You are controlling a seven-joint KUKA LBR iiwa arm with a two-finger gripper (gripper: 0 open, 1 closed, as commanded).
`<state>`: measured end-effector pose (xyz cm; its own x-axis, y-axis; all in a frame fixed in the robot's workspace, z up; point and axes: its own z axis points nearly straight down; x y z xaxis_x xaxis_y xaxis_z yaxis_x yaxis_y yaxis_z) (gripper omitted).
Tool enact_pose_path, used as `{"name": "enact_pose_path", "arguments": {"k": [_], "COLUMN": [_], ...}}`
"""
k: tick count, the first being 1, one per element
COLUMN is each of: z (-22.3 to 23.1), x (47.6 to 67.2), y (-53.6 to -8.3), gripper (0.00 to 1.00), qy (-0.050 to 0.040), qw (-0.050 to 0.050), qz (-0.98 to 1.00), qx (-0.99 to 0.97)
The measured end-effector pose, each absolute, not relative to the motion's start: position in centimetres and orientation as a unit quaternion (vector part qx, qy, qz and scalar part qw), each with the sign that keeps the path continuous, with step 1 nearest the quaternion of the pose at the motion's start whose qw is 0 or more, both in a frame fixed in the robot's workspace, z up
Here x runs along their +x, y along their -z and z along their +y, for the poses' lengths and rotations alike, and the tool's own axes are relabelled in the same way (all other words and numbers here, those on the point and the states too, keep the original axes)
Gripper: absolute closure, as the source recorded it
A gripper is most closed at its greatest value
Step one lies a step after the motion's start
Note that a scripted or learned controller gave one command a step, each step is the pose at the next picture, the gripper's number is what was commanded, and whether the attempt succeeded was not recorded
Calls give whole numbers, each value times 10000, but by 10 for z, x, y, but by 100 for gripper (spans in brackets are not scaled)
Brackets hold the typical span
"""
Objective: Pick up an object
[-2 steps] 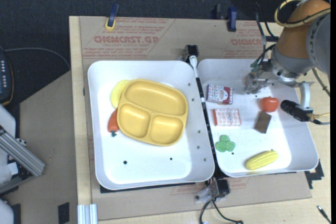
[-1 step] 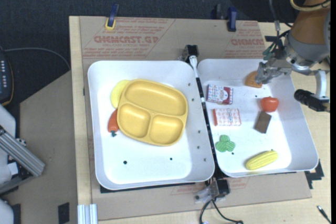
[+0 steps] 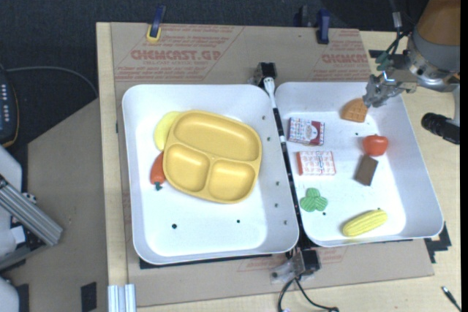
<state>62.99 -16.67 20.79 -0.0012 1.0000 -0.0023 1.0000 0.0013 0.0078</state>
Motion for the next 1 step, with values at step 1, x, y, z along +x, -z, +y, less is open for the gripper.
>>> {"name": "enact_pose_path", "arguments": {"k": [1], "z": [-167], "x": [631], "y": [-226], "gripper": [100], "qy": [-10], "qw": [21], "qz": [7076], "qx": [7067]}}
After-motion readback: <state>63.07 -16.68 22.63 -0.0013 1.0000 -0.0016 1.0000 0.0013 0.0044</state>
